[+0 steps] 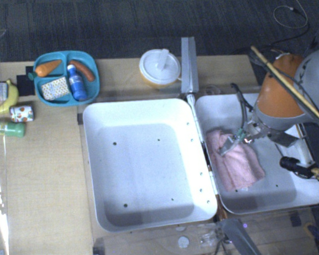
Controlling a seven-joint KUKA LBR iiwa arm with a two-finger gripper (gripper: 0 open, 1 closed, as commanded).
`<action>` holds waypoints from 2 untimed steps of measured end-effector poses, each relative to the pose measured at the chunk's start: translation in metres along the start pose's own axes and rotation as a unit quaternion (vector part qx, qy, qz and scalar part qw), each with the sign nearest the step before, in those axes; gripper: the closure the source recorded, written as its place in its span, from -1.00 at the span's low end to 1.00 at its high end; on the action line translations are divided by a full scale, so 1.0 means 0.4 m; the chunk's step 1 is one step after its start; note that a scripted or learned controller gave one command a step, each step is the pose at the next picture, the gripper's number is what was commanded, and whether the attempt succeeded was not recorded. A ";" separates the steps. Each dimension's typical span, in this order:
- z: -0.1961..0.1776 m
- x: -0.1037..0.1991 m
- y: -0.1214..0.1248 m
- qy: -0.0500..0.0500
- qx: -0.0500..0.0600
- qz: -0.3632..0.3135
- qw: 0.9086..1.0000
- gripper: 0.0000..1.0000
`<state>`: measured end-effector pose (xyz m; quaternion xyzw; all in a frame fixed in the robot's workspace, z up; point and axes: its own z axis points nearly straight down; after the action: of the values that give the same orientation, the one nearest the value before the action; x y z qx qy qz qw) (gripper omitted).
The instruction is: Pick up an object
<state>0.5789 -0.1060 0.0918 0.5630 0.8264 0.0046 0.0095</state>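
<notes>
Pale wood makes up the surface (44, 206) that carries everything, with dark carpet beyond its far edge. Nearest the camera, at the bottom of the view, some metal fittings and a cable sit just below the seam where the two bins meet.

Moving up, the left bin (146, 164) is a shallow white tray with small holes in its floor. Beside it, touching along the shared edge, is the right bin (276, 197). A pink cloth (236, 162) lies crumpled on the floor of the right bin, close to its left wall.

The tool (235, 141) is low over the upper part of the pink cloth, at the end of the arm (290, 93), which reaches in from the right with its orange band showing above the wrist. The tip looks to be touching or just above the fabric, but whether the tool is apart or together cannot be told from this angle, nor whether any cloth sits between its tips.

Farther back, along the far side of the surface, a white lidded cup (160, 67) stands just behind the left bin. To the left of it is a blue divided plate (90, 63) holding toy food: a carrot, a sausage and a small blue bottle. At the far left edge lie a banana (8, 97), a small can (22, 113) and a green bottle (4, 129) on its side.
</notes>
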 end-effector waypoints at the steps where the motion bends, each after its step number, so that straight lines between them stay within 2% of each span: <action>1: -0.004 -0.017 -0.016 0.003 0.003 0.061 0.998 -1.00; 2: 0.005 -0.117 0.083 0.002 0.001 0.028 1.000 -1.00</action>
<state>0.6270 -0.1375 0.0909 0.5860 0.8103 0.0048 0.0068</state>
